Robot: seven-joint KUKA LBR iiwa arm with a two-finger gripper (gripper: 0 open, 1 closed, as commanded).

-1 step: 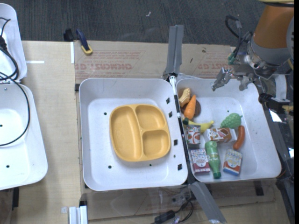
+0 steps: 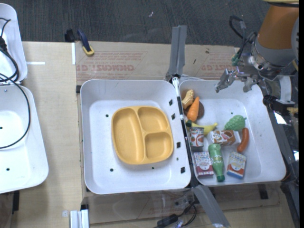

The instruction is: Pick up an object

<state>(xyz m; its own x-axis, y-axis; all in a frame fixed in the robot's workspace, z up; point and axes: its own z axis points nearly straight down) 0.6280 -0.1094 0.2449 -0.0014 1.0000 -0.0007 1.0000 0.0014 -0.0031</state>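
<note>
Cartons point(image 2: 237, 165) lay nearest the camera, at the front of the right bin point(image 2: 270, 175), with a green bottle point(image 2: 216, 159) between two of them. Behind these sat a jar point(image 2: 196, 137), a flat packet point(image 2: 223, 137) and a red sausage point(image 2: 243, 139). A banana point(image 2: 207, 127) and a green leafy item point(image 2: 235, 123) came next. A carrot point(image 2: 193, 109) and a bread piece point(image 2: 187, 97) occupied the far left corner of that bin. The left bin point(image 2: 95, 141) held a yellow divided tray point(image 2: 142, 134).

The tool point(image 2: 227, 81) hung over the far edge of the right bin, well apart from every item. It held nothing. Whether its fingers were spread or closed could not be determined; they were too small and cluttered by cables.

Step in hand, as judged: approach. No item had been selected or contacted.

Next move, as judged:
1. Travel toward the camera to a position above one item.
2. Descend with the fingers astride it.

The leafy item and the sausage stood clearer of their neighbours than the packed cartons and bottle, so they offered easier targets. The surface point(image 2: 128, 61) beyond the bins carried a small clamp point(image 2: 85, 45).
</note>
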